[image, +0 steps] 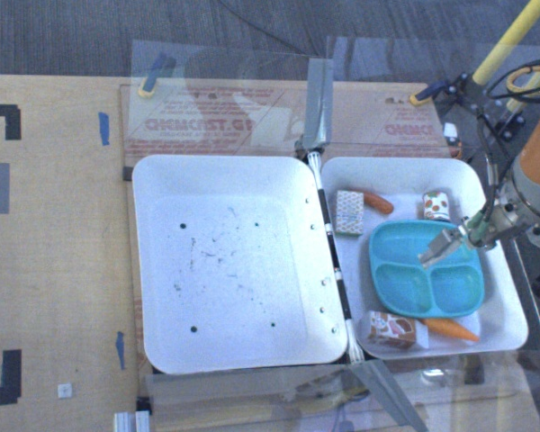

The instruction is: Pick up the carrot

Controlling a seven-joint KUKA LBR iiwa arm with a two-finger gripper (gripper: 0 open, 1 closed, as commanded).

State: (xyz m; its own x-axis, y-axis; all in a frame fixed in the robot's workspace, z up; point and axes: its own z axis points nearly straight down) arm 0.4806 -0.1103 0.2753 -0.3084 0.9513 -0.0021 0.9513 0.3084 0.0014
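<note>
The gripper hovers over the blue divided plate in the right bin, holding nothing; its opening cannot be told. The carrot lies just beside the plate's near edge. The approach is underway; next the gripper must shift toward the carrot and descend.

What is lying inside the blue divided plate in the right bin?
The blue plate shows bare blue compartments, with no item seen in them. The gripper hangs over its upper right part and covers a little of it. Both carrots lie outside the plate.
</note>
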